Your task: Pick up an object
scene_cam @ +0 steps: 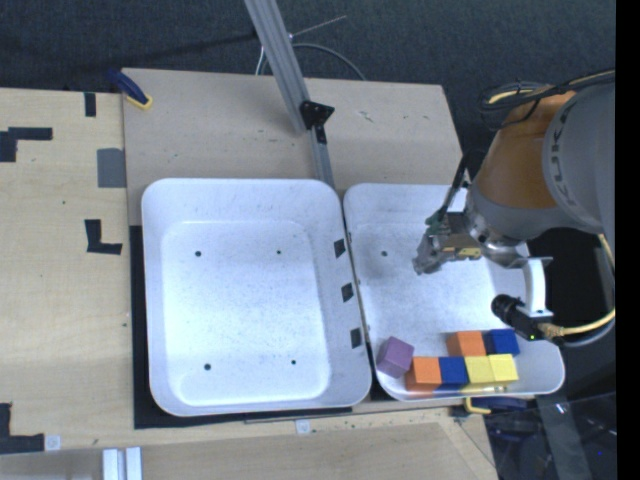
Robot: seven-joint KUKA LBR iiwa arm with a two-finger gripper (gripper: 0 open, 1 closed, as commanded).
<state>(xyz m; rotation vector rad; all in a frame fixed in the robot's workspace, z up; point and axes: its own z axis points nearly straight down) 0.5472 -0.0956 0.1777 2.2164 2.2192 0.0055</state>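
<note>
Camera view: tool [432, 258], fingers' state unclear, hovers mid right bin [400, 208]. Purple block [396, 355], apart near the front edge, looks light, rigid; pinch its flat sides.

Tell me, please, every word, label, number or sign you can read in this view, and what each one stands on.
None can be read.
The black tape pieces on the bench are plain shapes, not letters.
The coloured blocks in the right bin have bare faces.
</note>
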